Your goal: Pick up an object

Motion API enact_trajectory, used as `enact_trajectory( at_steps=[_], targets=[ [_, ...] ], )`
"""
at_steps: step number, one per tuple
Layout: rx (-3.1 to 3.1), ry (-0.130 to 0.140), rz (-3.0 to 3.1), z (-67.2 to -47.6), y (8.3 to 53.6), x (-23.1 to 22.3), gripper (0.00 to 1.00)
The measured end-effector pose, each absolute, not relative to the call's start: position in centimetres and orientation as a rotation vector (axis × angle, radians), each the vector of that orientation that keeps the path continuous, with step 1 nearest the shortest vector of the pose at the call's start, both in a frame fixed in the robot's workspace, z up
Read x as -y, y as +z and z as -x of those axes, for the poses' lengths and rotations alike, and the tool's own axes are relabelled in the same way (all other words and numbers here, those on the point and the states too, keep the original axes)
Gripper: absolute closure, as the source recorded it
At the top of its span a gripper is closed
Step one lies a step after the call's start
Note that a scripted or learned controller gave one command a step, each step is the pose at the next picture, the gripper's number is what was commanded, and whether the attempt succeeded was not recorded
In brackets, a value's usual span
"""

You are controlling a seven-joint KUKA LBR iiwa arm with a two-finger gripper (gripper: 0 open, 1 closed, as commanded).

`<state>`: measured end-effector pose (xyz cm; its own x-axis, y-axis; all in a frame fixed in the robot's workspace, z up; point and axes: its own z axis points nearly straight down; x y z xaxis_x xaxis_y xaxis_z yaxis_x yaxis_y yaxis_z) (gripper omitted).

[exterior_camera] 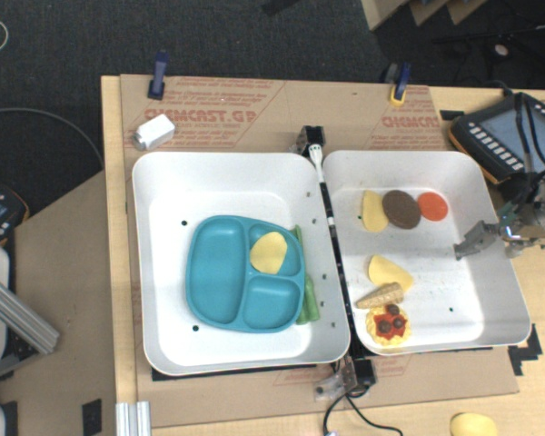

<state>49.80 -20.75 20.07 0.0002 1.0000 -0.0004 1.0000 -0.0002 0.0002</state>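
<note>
The right bin [454,166] holds several toy foods. A pale yellow piece [373,212], a brown disc [401,209] and an orange-red disc [433,206] lie in a row near its back. Toward the front lie a yellow wedge [390,272], a tan cone [380,294] and a small tart with dark berries [389,324]. My gripper [472,242] hangs over the bin's right side, right of all the foods and apart from them. Nothing shows in it.
The left bin [163,198] holds a teal divided plate [227,275] with a yellow piece [269,252] on it and a green strip [308,298] along its right edge. A control pendant [504,139] with cables lies at the back right. A white block [154,132] sits on the board.
</note>
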Motion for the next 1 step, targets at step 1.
enact_trajectory(
  at_steps=[1],
  targets=[
    [-2.213,0.013,-2.205,-49.42,34.56,19.21,0.00]
  ],
)
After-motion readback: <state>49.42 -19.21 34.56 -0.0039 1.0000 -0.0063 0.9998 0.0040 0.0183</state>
